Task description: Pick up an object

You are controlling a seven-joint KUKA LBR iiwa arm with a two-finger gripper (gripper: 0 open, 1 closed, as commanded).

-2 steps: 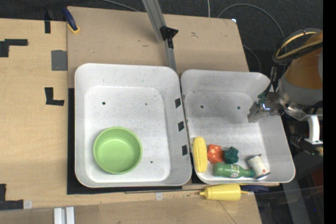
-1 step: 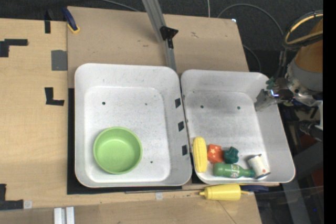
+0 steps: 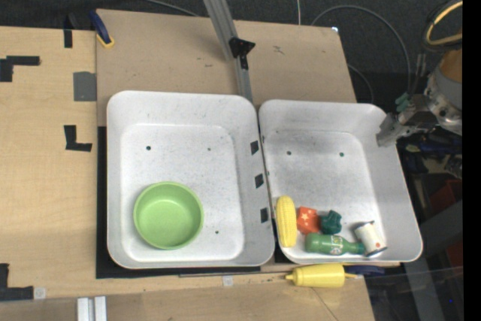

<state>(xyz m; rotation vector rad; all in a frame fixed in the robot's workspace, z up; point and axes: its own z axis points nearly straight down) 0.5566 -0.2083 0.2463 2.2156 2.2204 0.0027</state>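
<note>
Several small objects lie together in the near part of the right bin (image 3: 331, 124): a yellow corn cob (image 3: 285, 221), a red-orange piece (image 3: 306, 219), a dark green piece (image 3: 331, 222), a green bottle (image 3: 333, 243) on its side and a white cup-like piece (image 3: 370, 236). My gripper (image 3: 394, 128) hangs at the right bin's far right rim, well away from that cluster, with nothing seen in it. The arm (image 3: 449, 90) enters from the right edge.
A green bowl (image 3: 168, 215) sits in the near left corner of the left bin (image 3: 180, 113). A yellow squeeze bottle (image 3: 319, 276) lies outside on the bench, just in front of the right bin. A grey pole (image 3: 218, 0) slants over the bins' far side.
</note>
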